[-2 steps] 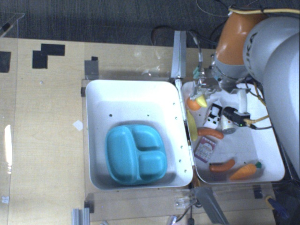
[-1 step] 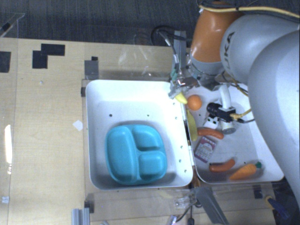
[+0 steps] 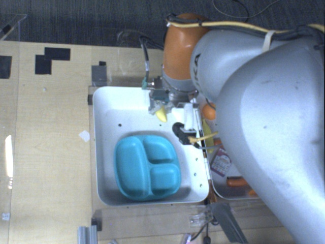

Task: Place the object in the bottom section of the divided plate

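Note:
A blue divided plate (image 3: 147, 165) lies in the front half of the left white bin (image 3: 109, 111). It has one long section on the left and two smaller ones on the right. My gripper (image 3: 159, 108) hangs over the back of that bin, behind the plate and a little to its right. It is shut on a small yellow object (image 3: 161, 115), whose tip pokes out below the fingers. The object is clear of the bin floor and of the plate.
The right bin (image 3: 216, 187) is mostly hidden under my arm. In it I see an orange ball (image 3: 208, 111), a pink and white packet (image 3: 221, 162) and an orange-red item (image 3: 236, 182). Bare bench lies to the left.

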You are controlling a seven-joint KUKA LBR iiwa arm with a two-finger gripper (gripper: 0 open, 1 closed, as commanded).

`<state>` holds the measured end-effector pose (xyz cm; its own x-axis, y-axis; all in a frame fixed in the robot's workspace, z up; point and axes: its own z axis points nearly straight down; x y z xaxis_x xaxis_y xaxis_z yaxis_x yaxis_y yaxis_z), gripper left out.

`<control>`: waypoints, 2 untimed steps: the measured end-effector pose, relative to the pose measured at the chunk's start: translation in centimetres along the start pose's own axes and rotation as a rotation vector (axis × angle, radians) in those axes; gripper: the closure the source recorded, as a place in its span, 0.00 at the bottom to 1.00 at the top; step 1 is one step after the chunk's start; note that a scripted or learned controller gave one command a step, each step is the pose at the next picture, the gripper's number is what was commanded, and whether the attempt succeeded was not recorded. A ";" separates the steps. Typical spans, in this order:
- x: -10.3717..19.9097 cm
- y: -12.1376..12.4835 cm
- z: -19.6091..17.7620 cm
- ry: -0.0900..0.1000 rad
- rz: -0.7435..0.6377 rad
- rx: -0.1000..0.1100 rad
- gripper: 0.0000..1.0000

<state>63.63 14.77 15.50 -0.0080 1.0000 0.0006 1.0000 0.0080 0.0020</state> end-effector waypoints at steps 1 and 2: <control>6.6 -2.6 0.5 0.000 0.105 0.000 1.00; 4.9 -3.2 1.4 0.000 0.322 0.002 1.00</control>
<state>60.37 19.66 14.12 0.3086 0.9512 0.0007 0.9512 -0.3086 0.0002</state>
